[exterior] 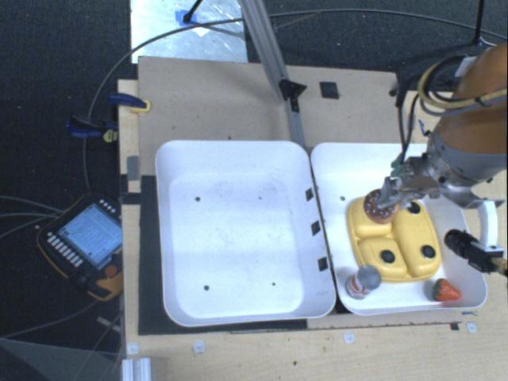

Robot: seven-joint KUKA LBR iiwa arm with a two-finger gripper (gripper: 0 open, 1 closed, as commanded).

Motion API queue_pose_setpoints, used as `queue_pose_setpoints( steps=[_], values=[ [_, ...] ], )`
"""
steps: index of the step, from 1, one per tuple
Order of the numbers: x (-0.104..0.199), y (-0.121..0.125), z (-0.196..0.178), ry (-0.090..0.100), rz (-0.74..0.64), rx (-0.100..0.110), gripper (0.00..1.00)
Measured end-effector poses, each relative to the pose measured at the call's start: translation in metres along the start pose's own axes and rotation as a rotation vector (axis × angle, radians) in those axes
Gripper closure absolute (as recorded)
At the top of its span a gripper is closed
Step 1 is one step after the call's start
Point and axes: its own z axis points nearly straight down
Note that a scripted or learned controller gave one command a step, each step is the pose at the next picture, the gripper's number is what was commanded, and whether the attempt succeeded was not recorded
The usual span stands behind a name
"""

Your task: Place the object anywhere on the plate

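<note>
Two shallow white bins sit side by side on the bench. The left bin (171, 236) holds no loose items on its floor. The right bin (333, 173) holds the work items.

Count in the right bin: one yellow plate (413, 232), sectioned, with three dark round marks on its surface; one brown doughnut-like object (376, 206) with pale speckled topping; one small grey-and-white piece (364, 281); one red strawberry-like piece (445, 290).

The doughnut-like object lies at the far left corner of the yellow plate, resting on or just above its surface; which of the two cannot be told. The gripper (389, 197) sits directly over it, coming in from the right, fingers pointing down toward the object's far right edge. Whether the fingers are spread or pressed on the object cannot be told, as the wrist body masks them.

The grey-and-white piece stands just beside the plate's near left corner, close to the bin's near wall. The red piece lies in the bin's near right corner, just beside the plate. Neither touches the doughnut-like object.

Surroundings: one handheld control pendant (86, 244) on the dark floor, left of the bench; clamps (127, 101) at the bench's far left edge; a grey pole (266, 42) slanting in from the far side.
</note>
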Motion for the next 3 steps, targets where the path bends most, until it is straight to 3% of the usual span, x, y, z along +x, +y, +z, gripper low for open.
queue_pose_setpoints(
  steps=[3],
  values=[
    [0.166, 0.018, 0.030, 0.001, -0.001, 0.001, 1.00]
  ],
)
